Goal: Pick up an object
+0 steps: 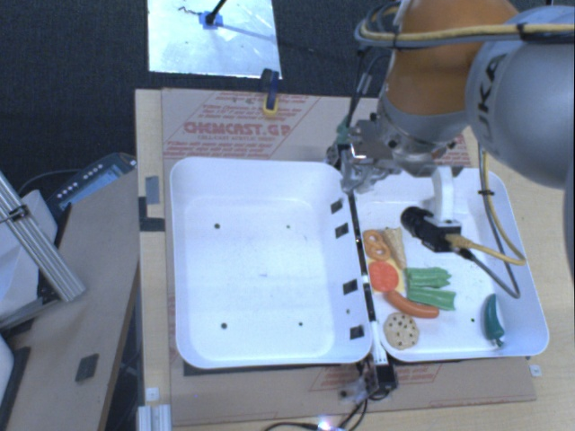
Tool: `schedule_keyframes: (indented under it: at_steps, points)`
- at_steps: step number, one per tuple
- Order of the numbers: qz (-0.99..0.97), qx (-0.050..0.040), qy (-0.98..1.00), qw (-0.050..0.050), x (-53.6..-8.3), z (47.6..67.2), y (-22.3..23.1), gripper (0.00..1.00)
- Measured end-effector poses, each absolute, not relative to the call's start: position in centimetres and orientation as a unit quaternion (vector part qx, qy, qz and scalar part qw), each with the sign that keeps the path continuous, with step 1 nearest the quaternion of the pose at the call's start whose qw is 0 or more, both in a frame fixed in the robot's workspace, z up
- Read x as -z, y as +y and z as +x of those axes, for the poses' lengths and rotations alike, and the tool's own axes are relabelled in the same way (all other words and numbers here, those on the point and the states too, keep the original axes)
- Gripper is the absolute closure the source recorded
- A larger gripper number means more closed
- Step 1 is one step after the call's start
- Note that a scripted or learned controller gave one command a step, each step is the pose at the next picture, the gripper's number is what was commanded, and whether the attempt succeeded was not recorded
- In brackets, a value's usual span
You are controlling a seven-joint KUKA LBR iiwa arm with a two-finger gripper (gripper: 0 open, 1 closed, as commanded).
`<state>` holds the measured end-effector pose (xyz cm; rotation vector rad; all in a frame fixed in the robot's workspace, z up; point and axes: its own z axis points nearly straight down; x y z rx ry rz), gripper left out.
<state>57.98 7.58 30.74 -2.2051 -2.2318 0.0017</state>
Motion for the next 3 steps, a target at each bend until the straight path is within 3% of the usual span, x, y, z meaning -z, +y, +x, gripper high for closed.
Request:
schedule_keyframes:
  at_steps: [1, 2, 3]
  points:
    - [-0.703, 0.0032, -0.711, -0.001, -36.0, 57.3, 14.9, 1.0]
    - [-0.703, 0.0031, -0.711, 0.0, -40.1, 52.3, 19.7, 1.0]
    - [-0.704, -0.0006, -0.71, 0.001, -34.7, 52.9, 23.7, 1.0]
